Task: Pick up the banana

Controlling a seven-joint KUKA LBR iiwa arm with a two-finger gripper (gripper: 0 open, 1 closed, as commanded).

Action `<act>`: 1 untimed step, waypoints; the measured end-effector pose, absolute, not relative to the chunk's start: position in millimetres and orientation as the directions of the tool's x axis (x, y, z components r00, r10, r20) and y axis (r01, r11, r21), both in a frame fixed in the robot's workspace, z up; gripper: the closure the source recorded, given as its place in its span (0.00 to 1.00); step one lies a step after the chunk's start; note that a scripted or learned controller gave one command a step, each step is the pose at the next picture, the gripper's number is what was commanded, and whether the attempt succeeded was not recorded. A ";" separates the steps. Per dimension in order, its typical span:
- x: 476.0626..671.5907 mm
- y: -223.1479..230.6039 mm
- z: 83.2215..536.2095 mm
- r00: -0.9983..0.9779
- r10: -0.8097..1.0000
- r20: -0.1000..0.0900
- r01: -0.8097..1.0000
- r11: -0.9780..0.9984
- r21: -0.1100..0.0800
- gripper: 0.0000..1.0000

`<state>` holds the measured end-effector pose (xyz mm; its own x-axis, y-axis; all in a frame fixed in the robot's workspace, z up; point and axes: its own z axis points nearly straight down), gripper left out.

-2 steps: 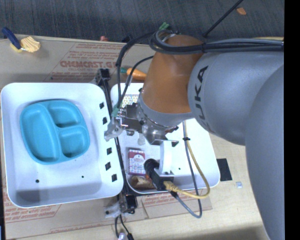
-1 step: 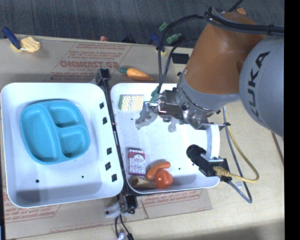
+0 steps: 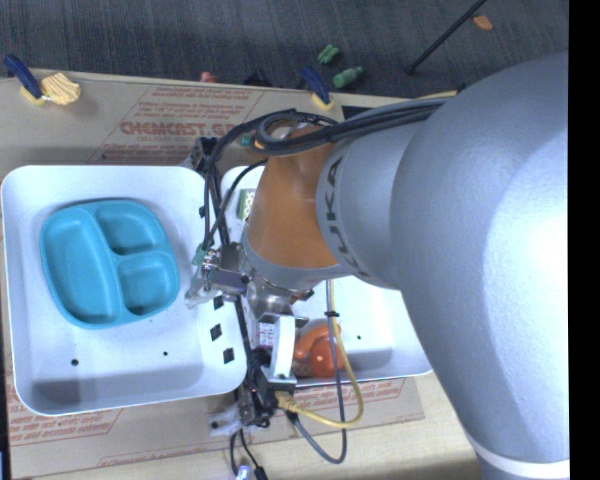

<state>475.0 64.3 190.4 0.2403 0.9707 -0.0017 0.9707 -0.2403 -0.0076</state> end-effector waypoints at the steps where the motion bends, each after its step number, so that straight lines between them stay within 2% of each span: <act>1: 478.6 176.5 93.7 0.323 0.946 0.005 0.946 -0.323 0.006 0.00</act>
<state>478.6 176.5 93.7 0.3231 0.9464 0.0054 0.9463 -0.3231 0.0063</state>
